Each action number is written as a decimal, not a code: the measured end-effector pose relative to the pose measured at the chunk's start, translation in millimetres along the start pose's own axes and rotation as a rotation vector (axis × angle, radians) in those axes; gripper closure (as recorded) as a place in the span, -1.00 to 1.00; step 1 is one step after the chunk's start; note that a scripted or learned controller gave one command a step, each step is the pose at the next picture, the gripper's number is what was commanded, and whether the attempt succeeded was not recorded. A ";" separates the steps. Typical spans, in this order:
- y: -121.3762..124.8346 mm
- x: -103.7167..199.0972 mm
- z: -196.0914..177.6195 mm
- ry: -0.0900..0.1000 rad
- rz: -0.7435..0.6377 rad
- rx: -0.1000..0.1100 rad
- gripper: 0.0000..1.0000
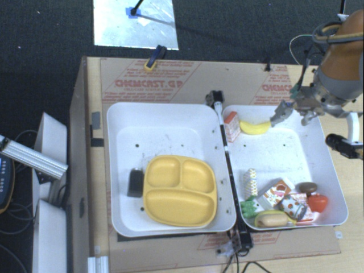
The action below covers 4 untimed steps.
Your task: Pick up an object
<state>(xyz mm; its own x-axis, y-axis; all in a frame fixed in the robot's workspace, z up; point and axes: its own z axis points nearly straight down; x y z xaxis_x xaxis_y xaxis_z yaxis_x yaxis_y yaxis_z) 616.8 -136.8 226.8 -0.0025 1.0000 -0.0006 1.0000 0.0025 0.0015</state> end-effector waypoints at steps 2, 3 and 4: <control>56.3 -39.0 133.8 0.000 -0.003 -0.011 -1.00; 58.4 -39.6 121.4 -0.004 -0.006 -0.020 1.00; 53.1 35.3 84.1 0.002 -0.003 -0.003 1.00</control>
<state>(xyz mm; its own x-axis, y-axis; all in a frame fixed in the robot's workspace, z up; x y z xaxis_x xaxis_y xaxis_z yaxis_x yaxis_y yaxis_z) 669.9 -101.4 142.8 -0.0055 1.0000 0.0012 1.0000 0.0055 0.0046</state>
